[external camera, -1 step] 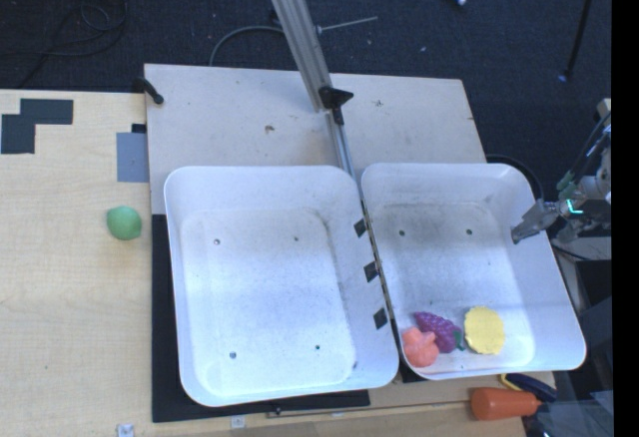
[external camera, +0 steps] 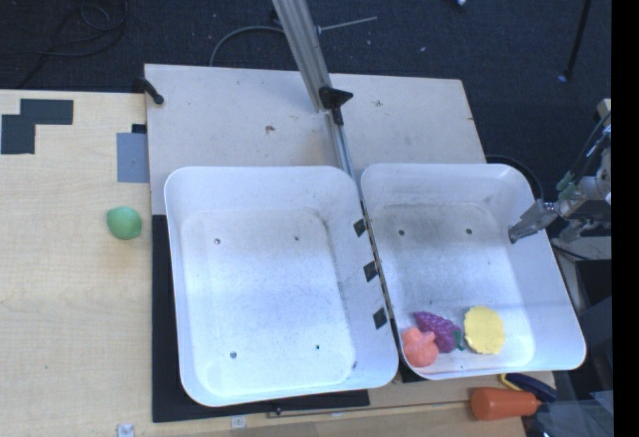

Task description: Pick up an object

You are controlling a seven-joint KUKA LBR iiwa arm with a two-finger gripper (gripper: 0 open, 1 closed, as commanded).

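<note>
Your gripper [external camera: 527,225] at right bin [external camera: 544,270] far-right rim, fingers' state unclear. Toys [external camera: 454,330] clustered near corner: you risk wall collision, multi-grab.

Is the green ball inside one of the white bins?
No, the green ball lies on the wooden surface left of the left bin, outside both bins.

One fixed camera above the bench [external camera: 300,106], angled down (slightly slanted), both white bins [external camera: 265,285] in frame
</note>
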